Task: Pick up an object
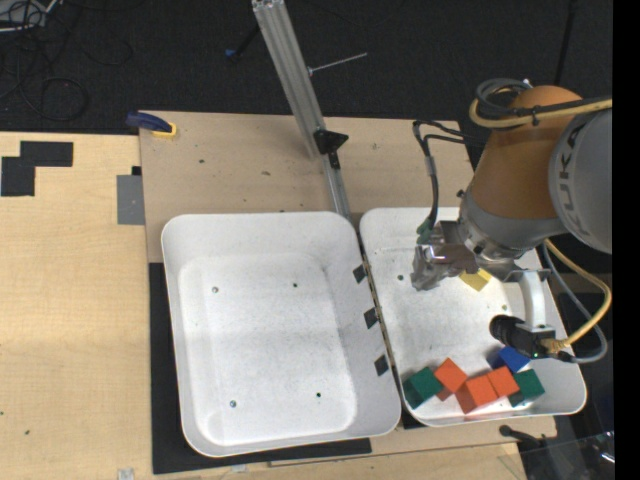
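Claw above two green blocks

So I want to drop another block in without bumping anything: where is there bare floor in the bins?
The left bin shows bare white floor from wall to wall. In the right bin, the free patch lies along its left wall, between the gripper and the blocks. Its near edge is crowded: green block, orange blocks, blue block. A yellow block sits beside the gripper.

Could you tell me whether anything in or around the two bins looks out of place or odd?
Nothing looks spilled or damaged. The blocks are all crowded into the near corner of the right bin, while a yellow piece lies apart beside the gripper. A blue clamp sits loose on the bench's far left corner.
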`<state>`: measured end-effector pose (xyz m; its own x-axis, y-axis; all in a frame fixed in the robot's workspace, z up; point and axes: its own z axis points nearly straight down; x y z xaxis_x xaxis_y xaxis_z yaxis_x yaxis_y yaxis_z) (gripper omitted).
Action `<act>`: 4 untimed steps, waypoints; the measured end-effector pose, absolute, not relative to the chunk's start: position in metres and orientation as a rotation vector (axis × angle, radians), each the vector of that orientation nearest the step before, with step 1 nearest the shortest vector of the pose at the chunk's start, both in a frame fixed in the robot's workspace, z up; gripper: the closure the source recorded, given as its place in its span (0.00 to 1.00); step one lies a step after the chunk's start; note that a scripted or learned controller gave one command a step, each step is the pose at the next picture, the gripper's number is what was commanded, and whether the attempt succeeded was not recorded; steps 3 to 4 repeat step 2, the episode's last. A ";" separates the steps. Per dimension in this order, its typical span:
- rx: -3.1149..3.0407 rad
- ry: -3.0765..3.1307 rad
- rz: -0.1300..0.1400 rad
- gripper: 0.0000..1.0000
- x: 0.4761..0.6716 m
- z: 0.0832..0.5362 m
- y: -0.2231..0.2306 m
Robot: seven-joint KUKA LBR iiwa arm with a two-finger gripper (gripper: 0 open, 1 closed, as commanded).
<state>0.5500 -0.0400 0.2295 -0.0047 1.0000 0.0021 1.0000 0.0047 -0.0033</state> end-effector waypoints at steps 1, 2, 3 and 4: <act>-2.215 -2.223 0.002 1.00 0.562 0.219 0.015; -2.218 -2.223 0.002 1.00 0.570 0.223 0.055; -2.218 -2.223 0.002 1.00 0.570 0.223 0.055; -2.218 -2.223 0.002 1.00 0.570 0.223 0.055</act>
